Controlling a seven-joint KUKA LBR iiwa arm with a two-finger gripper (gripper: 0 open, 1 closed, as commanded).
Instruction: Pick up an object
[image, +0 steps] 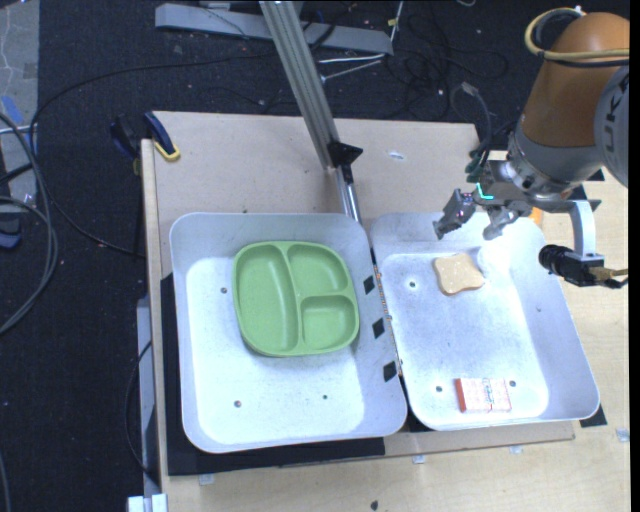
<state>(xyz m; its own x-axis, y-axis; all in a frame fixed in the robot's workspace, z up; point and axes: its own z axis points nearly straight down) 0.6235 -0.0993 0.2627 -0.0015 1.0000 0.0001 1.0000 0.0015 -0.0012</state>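
A tan slice of toast (459, 273) lies in the upper part of the right bin (520, 340). A small red and white packet (483, 394) rests near that bin's front edge. My gripper (472, 220) hangs over the bin's back rim, just above and behind the toast, apart from it. Its two fingers stand open with nothing between them. The grey arm with its orange band reaches in from the upper right.
A green divided plate (296, 297) sits in the left bin (210, 390). A slanted metal pole (312, 95) crosses the bench behind the bins. Black clips mark the seam between the bins. Cables lie on the dark floor to the left.
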